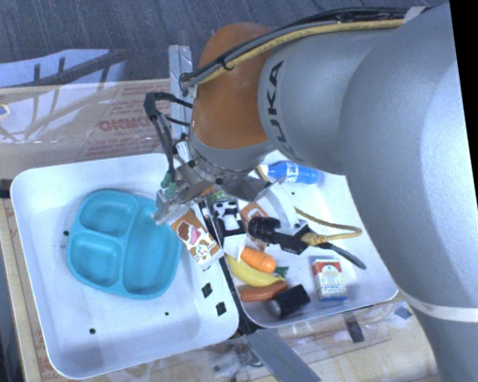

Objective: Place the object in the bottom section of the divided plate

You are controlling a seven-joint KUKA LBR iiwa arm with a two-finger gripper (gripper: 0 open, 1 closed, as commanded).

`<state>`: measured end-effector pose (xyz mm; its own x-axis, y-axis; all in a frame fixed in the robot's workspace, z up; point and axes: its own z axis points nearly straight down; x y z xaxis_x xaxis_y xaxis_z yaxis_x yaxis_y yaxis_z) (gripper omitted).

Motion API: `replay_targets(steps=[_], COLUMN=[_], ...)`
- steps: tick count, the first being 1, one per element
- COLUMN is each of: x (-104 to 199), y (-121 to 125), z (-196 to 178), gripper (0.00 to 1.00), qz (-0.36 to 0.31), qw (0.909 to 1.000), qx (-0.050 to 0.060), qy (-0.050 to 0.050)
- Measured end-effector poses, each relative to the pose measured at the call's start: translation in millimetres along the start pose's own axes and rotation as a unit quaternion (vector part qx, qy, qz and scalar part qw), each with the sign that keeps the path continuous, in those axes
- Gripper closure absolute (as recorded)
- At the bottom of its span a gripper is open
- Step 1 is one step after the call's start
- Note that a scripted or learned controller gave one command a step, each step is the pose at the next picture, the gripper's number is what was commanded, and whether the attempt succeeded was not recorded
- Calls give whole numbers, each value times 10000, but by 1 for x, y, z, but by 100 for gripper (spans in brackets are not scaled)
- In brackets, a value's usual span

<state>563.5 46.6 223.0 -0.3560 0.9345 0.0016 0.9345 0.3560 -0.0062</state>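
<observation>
Grey metal, my gripper (174,199) hangs over the seam between the two bins, at the right rim of the blue divided plate (123,243); I cannot tell how it is set. Just near of it a small printed card (197,236) lies tilted at the inner edge of the left bin (57,344). Further right, the right bin (373,295) holds a banana (249,272), a carrot (258,260) and a small carton (331,277).

Arm (361,115) casing: "KUKA" in dark letters, partly seen, running down the grey housing.
Clear sheet (115,124) behind the bins: faint red lettering, mirrored, unreadable.
Small carton (329,277): print too small to read.
</observation>
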Motion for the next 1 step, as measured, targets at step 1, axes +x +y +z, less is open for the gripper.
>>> replay_targets(steps=[1], x=[0], y=[0], z=[-9], gripper=[100], qz=[-25], qw=[10000], qx=[17], qy=[3])
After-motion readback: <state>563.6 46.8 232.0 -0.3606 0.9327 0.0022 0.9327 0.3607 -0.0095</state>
